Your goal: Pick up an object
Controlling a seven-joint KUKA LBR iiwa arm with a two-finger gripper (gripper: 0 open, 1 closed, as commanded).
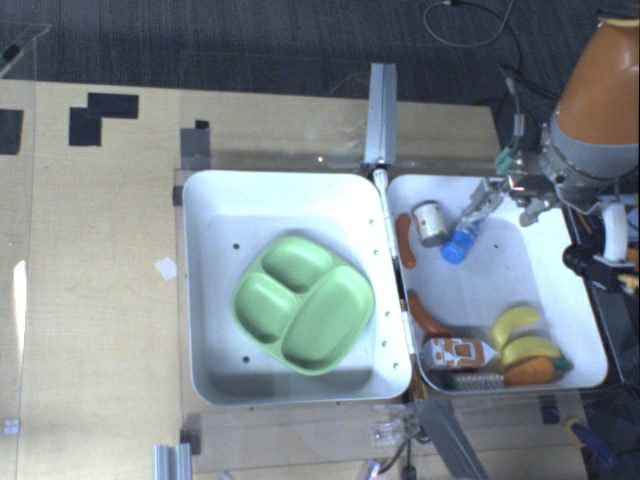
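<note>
Hanging over the right bin (pixel 560 268), the gripper (pixel 478 208) has its jaws spread apart just above a small blue cup (pixel 455 247) beside a shiny tin can (pixel 430 222); the cup looks light, hard and slippery, best pinched across its sides.

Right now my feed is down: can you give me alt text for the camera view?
The gripper hangs low in the right bin, just above a small blue object beside a silver can. Hot dogs, a carton, bananas and a carrot line that bin's left and near edges. The left bin holds a green divided plate.
</note>
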